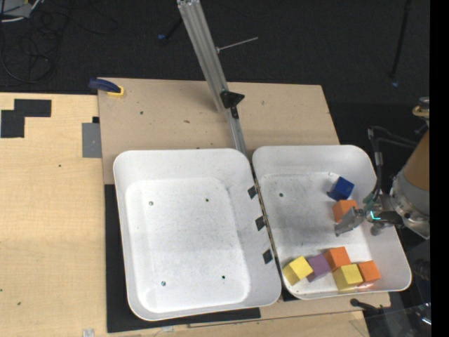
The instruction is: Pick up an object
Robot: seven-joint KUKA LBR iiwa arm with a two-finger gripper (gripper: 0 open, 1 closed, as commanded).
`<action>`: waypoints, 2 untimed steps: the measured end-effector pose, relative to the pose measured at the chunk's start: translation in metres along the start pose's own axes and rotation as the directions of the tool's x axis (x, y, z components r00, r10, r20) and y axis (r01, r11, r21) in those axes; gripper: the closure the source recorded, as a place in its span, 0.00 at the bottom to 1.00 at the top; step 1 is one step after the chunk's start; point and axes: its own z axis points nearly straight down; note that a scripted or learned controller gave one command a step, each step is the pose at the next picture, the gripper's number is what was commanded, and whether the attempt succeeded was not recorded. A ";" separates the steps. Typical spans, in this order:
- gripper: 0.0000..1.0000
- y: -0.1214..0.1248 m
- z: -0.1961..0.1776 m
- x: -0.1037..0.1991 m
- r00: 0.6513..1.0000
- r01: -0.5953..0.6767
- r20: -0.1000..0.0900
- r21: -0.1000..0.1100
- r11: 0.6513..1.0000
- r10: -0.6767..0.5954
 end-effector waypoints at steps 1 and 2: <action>0.00 0.001 -0.002 -0.001 1.000 -0.002 0.001 -0.005 1.000 0.002; 0.00 0.003 0.061 0.003 1.000 -0.001 -0.001 0.001 1.000 0.001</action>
